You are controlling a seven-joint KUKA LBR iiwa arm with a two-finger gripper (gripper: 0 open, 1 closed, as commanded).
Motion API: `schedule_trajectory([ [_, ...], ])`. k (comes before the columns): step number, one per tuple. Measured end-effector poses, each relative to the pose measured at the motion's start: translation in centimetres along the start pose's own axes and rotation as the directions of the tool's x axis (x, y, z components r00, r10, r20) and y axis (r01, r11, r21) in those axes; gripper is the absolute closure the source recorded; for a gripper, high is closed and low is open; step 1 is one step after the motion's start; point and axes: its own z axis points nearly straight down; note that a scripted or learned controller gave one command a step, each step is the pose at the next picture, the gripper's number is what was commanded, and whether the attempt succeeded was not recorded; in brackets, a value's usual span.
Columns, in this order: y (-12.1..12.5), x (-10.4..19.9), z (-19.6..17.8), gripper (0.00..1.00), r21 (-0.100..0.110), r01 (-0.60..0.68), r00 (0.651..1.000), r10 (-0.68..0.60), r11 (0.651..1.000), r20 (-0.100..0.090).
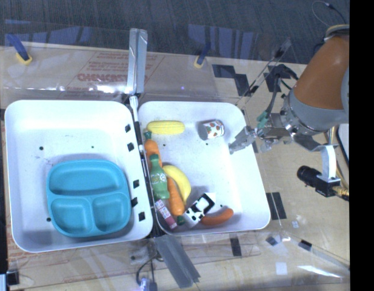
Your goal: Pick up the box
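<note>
**Box low in the right bin, gripper up at the bin's right rim**

Small black-and-white patterned box [200, 206] lying near the front edge of the right bin [247, 214], tilted, long axis running roughly from lower left up to upper right. Touching or nearly touching an orange sausage-shaped piece [216, 216] on its lower right, with a banana [177, 181] just beside it on the upper left and a carrot [173, 193] close by. Crowded on three sides, then; freest approach judged to be from above.

Gripper [240, 141] poised at the bin's right rim, level with the upper half of the bin, close to a small rounded multicoloured toy [211, 129]. From there, box lying down and to the left in this view, toward the front edge, well apart from the fingers. Whether the fingers stand open or closed: cannot tell at this size and angle; nothing seen between them.

Arm [320, 83] reaching in from the right, grey with its orange band bulking large above the wrist, wrist angled down and leftward toward the bin wall.

Elsewhere: corn cob [165, 127] at the back of the right bin, green bottle [156, 173] along the divider, blue compartment tray [88, 197] in the left bin [29, 117].

Likely need: travel toward the front of the bin, then turn the wrist so the fingers close across the box's short side.
</note>
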Motion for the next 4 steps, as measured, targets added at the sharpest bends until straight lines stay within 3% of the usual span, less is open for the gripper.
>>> schedule_trajectory([
  [1, -2.8, 3.0, 12.8, 0.00, 0.001, -0.043, 0.999, 0.043, 0.999, -0.001],
  [2, -4.3, 6.8, 17.9, 0.00, -0.007, 0.051, 0.999, -0.051, 0.999, 0.003],
  [3, -3.9, 7.8, 17.5, 0.00, -0.023, 0.213, 0.977, -0.213, 0.977, 0.022],
  [4, 1.2, 5.3, 18.0, 0.00, -0.001, 0.055, 0.998, -0.055, 0.998, 0.000],
])
